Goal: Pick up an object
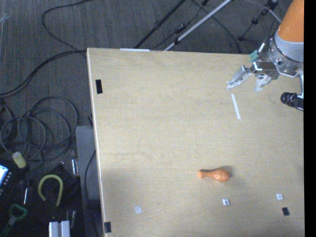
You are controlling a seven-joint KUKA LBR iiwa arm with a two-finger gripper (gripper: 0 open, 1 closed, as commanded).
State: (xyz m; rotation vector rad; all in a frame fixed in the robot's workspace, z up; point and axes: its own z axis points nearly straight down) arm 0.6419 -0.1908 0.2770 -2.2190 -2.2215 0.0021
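An orange pear-shaped object (pixel 216 175) lies on its side on the pale wooden bench top (pixel 158 122), toward the front right. A thin white stick (pixel 236 106) lies farther back. My gripper (pixel 247 84) hangs at the far right, above the bench's back part, just beyond the stick and well away from the orange object. Its two fingers are spread open with nothing between them.
Small square markers (pixel 225 201) dot the bench's front right corner, and a black tag (pixel 98 86) sits near its left edge. Cables (pixel 39 122) and tools lie on the floor to the left. Tripod legs (pixel 207 11) stand behind the bench.
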